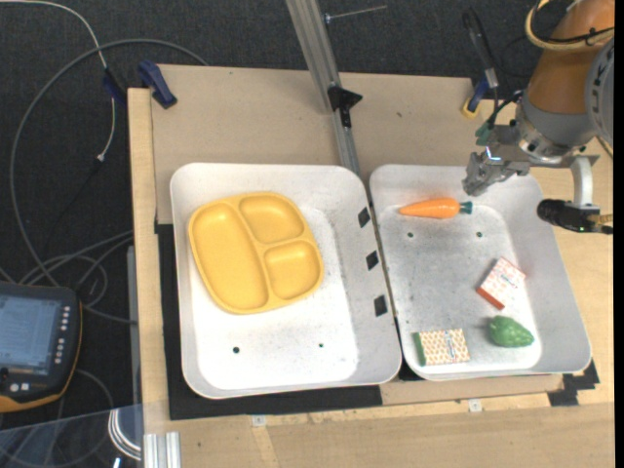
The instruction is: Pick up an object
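My gripper (477,183) hangs over the far edge of the right bin (546,252), just above and to the right of an orange toy carrot (430,209) with a green tip. The carrot lies flat on the bin floor, pointing left. Further forward in the same bin sit a small red and white box (501,283), a green leafy toy (510,332) and a flat patterned packet (442,346). Nothing shows between the gripper's fingers.
The left bin (283,349) bears a yellow divided plate (255,251) with three compartments. A metal post (317,42) rises at a slant behind the bins. Blue clamps (156,84) sit at the bench's back corners.
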You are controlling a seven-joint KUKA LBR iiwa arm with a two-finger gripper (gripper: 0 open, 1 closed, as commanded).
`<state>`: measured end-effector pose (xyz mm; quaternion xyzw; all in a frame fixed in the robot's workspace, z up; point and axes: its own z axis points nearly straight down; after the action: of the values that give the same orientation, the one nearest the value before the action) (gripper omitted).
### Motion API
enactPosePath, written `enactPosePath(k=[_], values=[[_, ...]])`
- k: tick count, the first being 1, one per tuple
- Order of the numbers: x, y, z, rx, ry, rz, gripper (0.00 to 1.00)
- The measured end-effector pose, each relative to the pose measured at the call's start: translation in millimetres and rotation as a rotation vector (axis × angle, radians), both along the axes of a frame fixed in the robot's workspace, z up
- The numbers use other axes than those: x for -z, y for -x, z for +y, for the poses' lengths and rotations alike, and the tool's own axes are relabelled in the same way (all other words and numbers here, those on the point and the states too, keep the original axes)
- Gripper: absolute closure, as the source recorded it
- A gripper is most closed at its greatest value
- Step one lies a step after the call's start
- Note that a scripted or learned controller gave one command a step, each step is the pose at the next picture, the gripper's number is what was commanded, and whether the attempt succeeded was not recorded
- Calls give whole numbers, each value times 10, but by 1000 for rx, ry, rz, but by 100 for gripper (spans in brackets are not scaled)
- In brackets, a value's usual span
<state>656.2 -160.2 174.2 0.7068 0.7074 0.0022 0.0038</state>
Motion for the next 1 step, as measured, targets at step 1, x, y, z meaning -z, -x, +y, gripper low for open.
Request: enactPosePath(k=[1], values=[[-511, -19, 1, -1, -1, 1, 100]])
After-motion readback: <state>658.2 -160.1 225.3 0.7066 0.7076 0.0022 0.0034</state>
